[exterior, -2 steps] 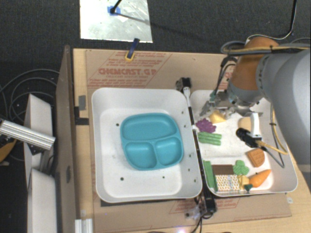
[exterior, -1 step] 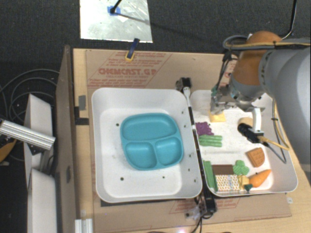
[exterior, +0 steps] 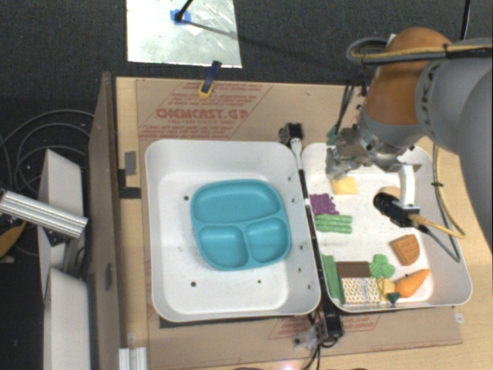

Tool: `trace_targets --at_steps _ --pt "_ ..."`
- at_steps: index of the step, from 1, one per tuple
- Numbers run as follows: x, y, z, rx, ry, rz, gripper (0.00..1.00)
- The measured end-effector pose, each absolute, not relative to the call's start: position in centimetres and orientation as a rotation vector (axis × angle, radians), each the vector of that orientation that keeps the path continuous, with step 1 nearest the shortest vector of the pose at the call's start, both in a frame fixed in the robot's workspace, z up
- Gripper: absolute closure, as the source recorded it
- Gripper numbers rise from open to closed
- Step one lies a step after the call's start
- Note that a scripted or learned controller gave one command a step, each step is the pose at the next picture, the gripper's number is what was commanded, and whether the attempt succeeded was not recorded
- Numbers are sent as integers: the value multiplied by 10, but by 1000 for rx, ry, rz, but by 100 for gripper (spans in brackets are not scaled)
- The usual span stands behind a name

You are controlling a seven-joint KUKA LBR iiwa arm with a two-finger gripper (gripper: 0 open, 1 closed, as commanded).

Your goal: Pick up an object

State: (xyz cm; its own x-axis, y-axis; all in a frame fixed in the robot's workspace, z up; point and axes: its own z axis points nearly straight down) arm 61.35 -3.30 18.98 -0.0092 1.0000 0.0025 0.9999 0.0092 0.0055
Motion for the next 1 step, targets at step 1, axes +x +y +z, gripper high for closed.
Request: trace_targets --at_steps 1 --pt "614 -37 185 2216 2225 3 0"
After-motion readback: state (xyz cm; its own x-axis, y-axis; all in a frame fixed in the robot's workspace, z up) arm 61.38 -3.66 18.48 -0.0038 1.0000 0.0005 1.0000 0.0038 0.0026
